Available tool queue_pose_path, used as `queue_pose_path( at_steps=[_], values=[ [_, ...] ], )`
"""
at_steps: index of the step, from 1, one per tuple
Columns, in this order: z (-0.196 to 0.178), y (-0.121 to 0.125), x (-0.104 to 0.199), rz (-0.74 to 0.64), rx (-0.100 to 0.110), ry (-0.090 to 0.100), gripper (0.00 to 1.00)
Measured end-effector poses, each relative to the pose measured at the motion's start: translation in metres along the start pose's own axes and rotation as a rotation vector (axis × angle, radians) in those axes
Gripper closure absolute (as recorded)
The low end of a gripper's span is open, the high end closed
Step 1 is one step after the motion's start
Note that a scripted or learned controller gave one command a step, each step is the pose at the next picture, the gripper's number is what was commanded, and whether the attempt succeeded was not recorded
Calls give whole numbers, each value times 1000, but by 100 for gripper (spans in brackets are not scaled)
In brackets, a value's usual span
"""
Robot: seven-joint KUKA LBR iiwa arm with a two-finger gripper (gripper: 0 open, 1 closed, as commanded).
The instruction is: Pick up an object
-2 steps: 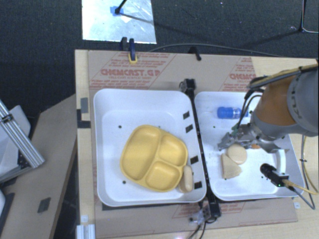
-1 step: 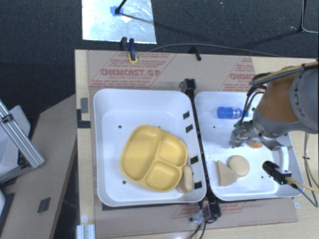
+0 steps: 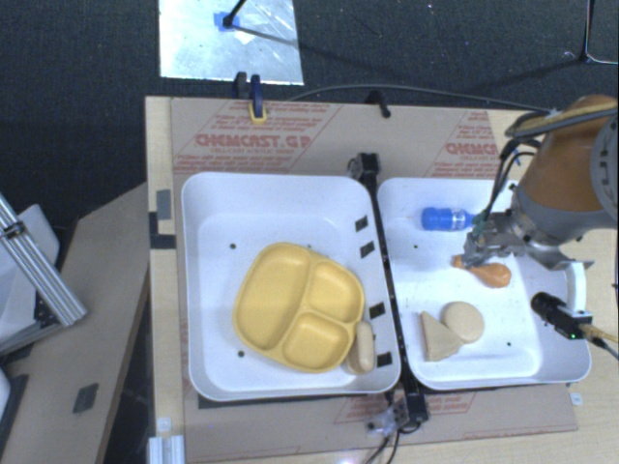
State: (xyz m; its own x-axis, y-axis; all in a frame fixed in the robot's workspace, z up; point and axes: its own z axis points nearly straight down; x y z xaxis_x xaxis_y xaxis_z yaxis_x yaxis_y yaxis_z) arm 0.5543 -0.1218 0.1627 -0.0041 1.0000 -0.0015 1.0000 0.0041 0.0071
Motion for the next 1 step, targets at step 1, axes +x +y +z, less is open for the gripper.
queue_pose_path(
  at_steps=[1],
  values=[
    [-64, 0, -3, 0, -2, -1, 100]
  ],
)
